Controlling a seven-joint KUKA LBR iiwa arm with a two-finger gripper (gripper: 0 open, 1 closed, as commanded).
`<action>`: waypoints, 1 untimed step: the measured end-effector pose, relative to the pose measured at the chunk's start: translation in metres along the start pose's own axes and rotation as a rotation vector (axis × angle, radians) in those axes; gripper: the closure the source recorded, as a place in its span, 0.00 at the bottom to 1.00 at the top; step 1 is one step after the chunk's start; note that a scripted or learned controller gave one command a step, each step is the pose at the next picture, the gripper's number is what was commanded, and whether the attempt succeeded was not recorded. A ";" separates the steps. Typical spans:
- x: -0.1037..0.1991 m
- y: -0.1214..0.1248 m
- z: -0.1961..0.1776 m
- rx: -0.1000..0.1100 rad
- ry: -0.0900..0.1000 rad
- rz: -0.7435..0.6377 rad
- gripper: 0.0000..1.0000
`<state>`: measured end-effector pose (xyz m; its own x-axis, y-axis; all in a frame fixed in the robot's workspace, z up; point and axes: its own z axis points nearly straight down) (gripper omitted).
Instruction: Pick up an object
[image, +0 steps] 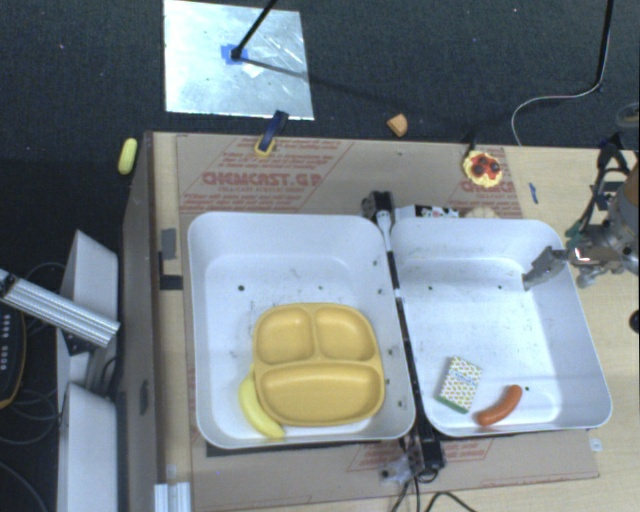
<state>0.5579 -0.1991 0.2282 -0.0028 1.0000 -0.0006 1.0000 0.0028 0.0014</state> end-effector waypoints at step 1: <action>0.053 0.051 0.144 -0.002 0.001 -0.001 0.00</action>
<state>0.6091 -0.1465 0.0845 -0.0041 1.0000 0.0002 1.0000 0.0041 0.0030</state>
